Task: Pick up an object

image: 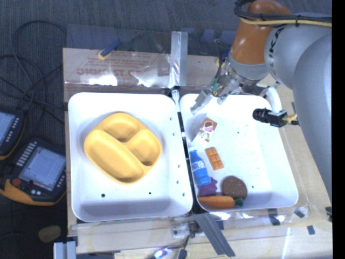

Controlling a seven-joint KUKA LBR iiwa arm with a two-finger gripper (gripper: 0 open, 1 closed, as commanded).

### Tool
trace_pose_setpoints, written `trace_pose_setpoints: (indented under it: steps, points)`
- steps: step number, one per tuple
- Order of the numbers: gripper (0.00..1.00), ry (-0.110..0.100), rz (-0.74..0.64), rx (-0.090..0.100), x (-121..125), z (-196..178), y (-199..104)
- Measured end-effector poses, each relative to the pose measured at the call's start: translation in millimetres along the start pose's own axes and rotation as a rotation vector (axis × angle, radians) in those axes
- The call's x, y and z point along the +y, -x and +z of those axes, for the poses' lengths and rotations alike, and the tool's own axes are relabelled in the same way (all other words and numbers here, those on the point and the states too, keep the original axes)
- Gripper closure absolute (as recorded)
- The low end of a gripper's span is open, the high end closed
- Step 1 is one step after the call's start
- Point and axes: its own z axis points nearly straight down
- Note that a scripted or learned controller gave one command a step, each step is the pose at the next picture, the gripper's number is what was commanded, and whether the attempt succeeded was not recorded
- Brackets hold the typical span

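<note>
My gripper (204,99) hangs over the back left corner of the right bin (269,161), below the arm's orange band (253,34). Just in front of it lies a small white and brown packet (207,128). Further forward are an orange ridged block (214,158), a blue bottle (198,168), a purple piece (208,188), a round brown disc (234,186) and an orange carrot (217,202). Nothing shows in the gripper.
A big yellow lumpy object (121,147) takes up much of the left bin (86,198). The divider between the bins (182,144) runs close to the blue bottle. A black fitting (269,116) sticks out over the right bin's back right. Clear plastic sheeting (135,69) lies behind the bins.
</note>
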Motion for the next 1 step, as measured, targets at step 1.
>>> trace_pose_setpoints:
  steps: [1]
  points:
    - [0.0,0.002,-0.377,0.004,-81.4,0.5,-12.4]
